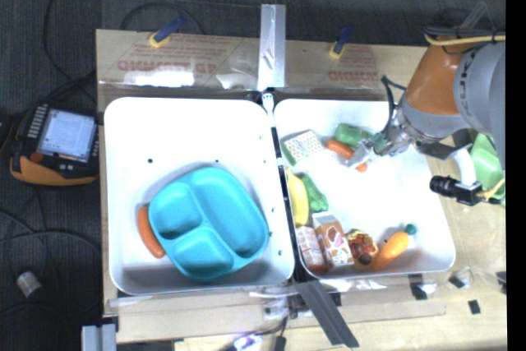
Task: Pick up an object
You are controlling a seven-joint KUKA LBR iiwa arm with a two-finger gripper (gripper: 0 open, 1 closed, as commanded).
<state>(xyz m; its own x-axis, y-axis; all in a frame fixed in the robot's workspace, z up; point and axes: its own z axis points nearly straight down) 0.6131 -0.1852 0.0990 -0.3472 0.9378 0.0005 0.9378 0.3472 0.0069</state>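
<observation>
overhead, two white bins (123,201) sit on a wooden bench (205,53) over dark carpet; the gripper (380,142) jaws' state is indiscernible.

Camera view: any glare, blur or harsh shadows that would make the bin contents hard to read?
Camera view: lighting is even and soft, with faint shadows under the blue tray; the white bins are bright but not washed out; glare sits on the plastic sheet behind them; the small items near the pincer are slightly soft; the carrot reads clearly.

The wooden bench (111,66) bears two white bins (131,144) side by side.
</observation>
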